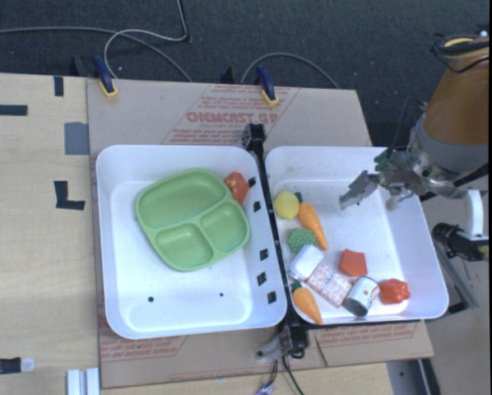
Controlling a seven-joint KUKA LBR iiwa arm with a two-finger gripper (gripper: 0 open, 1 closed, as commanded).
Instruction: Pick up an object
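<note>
Your end effector (363, 189) hangs over the right bin (410, 245), fingers spread, holding nothing; below-left of it lies a slim orange carrot (313, 223), pointed tip down.

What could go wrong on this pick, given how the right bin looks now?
1. Clutter: the carrot, broccoli piece and yellow toy lie bunched by the divider, so the gripper may nudge or catch two.
2. The can and red piece lie near the bin's front wall, leaving little room for a finger.
</note>
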